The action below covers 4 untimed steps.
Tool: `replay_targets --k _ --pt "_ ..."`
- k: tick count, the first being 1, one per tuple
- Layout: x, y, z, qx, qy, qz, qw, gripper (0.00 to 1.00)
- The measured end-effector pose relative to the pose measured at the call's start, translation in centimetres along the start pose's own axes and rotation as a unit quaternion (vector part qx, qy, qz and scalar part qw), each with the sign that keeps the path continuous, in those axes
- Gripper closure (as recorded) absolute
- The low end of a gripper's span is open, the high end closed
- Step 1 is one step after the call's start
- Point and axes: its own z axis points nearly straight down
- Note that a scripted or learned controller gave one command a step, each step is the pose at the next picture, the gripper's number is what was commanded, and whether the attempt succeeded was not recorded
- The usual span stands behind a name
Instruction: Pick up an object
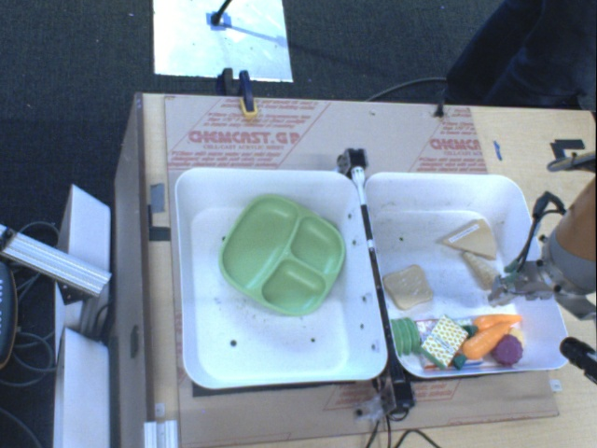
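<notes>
Nothing is lifted yet. The tool [511, 286] sits low at the right edge of the frame, over the right white bin [420, 194]; whether it is clenched or released cannot be told. Candidates lie along that bin's lower edge: an orange plastic carrot [485, 336], a purple round piece [507, 349] and a beige flat slab [408, 286]. The green divided plate [283, 253] rests in the left bin [201, 250]. Grasp and lift both remain.

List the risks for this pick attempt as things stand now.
1. The toys are packed along the right bin's near wall: carrot, purple piece, patterned block, green piece. Closing on one will likely nudge or drag a neighbour.
2. The gripper sits by the right wall, so a descent there could clip the rim.
3. The flat tan pieces lie low and may slip a pinch.
</notes>
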Motion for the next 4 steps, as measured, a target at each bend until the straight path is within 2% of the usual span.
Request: replay_targets --k 1,2,3,4 --pt "0.0 0.0 0.0 0.0 0.0 0.0 1.0 0.0" --pt "0.0 -0.4 3.2 0.005 0.001 0.001 1.0 0.0" --pt "0.0 -0.2 2.1 0.003 0.0 0.0 1.0 1.0" --pt "0.0 -0.3 2.1 0.003 0.0 0.0 1.0 0.0"
